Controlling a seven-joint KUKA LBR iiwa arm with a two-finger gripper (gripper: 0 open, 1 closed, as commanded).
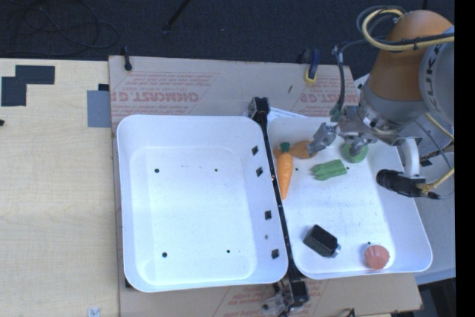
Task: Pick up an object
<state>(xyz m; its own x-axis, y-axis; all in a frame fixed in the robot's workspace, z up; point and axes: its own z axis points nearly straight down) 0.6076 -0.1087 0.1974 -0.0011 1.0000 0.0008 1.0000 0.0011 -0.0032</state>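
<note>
1. Two shallow white bins are sitting side by side on a cardboard sheet (185, 89) covering the desk (52, 182); the left bin (133, 137) and the right bin (415, 249) are meeting along a black divider (271, 182) running between them.
2. Five small objects are lying in the right bin. An orange toy carrot (283, 173) is lying lengthwise just beside the divider, its green top pointing toward the far wall.
3. A small orange piece (300, 151) is sitting just beside the carrot's top, near the far wall of the bin.
4. A green ridged piece (329, 170) is lying near the middle of the bin, to the right of the carrot.
5. A round pale-green object (355, 152) is resting near the far right of the bin, partly covered by the arm's wrist.
6. A black block (321, 241) is lying tilted near the front wall, and a reddish ball (376, 257) is sitting in the front right corner, apart from the block.
7. The gripper (323, 139) is hanging over the far part of the right bin, just above the small orange piece; whether it is open or closed cannot be told, and nothing is visibly being held.
</note>
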